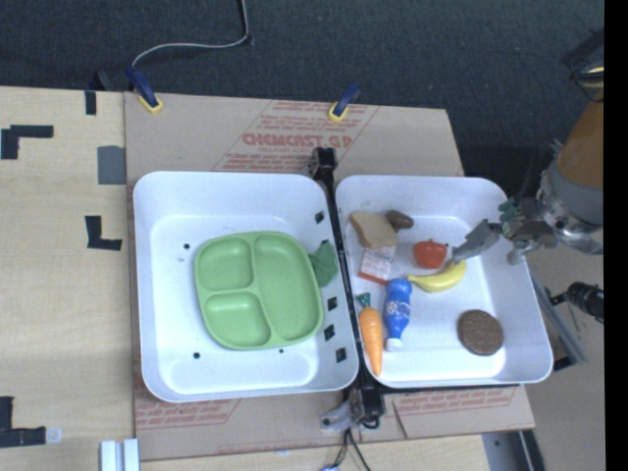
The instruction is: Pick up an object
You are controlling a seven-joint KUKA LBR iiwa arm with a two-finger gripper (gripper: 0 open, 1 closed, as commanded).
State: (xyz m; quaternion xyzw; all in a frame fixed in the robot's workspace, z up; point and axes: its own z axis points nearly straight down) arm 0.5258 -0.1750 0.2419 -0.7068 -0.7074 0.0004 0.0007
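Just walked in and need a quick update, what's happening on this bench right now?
A grey robot arm with an orange band reaches from the right over the right white bin, its gripper just above the yellow banana and red tomato. Nothing is visibly held. The green divided plate sits in the left white bin.

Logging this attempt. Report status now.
Gripper low over right bin, holding nothing seen. Banana and tomato right beside it. Bottle, carrot nearby.
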